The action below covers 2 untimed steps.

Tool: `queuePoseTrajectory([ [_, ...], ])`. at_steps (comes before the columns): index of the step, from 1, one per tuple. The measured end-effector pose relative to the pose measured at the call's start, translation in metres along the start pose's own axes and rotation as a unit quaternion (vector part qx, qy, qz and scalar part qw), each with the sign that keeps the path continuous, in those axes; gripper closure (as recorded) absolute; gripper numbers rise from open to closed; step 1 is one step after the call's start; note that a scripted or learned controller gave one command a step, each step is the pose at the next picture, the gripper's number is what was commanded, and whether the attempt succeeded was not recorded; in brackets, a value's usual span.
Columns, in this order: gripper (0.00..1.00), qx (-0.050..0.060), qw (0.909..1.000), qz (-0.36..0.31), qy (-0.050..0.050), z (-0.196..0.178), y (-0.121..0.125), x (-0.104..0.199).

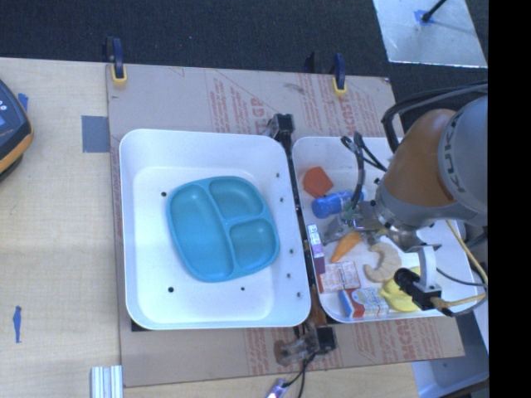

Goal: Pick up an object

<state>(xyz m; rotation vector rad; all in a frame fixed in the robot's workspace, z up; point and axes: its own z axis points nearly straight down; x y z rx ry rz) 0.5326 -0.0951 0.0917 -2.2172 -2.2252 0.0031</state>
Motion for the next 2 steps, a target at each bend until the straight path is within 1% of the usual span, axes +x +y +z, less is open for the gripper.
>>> queuePoseTrajectory([
  [1, 1.00, 0.001, 1.0000, -0.001, -0.001, -0.010, 0.000, -0.001],
  [2, 1.00, 0.000, 1.0000, 0.000, 0.001, -0.101, 0.013, 0.055],
])
